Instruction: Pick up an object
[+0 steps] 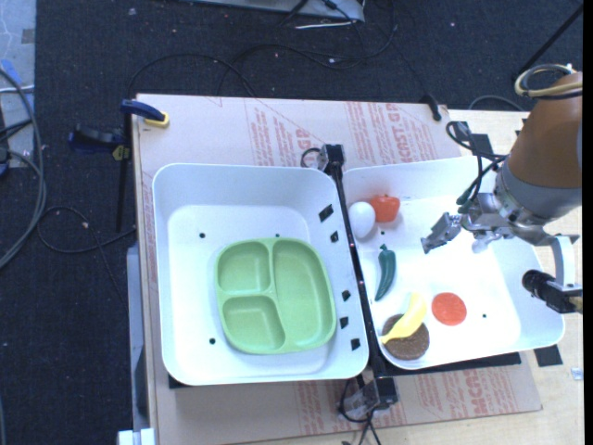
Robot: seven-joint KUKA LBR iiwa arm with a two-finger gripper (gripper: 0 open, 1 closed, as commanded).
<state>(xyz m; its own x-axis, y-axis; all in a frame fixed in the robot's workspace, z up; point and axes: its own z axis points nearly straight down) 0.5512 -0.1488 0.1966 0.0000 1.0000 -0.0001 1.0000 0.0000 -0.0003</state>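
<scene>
The right white bin [519, 295] holds several small items: a white egg [361, 219], a red tomato-like piece [385, 209], a green pepper [385, 272], a yellow banana [409, 315] lying over a brown cookie [408, 343], and a red disc [449, 309]. My gripper [441, 234] hangs over the upper middle of this bin, right of the tomato piece and above the red disc. Nothing shows between its fingers.
The left white bin [181, 248] holds a green divided plate [275, 295]. A black divider with clips runs between the bins. The arm's grey body and orange band [551, 142] stand over the right bin's far right corner. Cables lie on the dark floor.
</scene>
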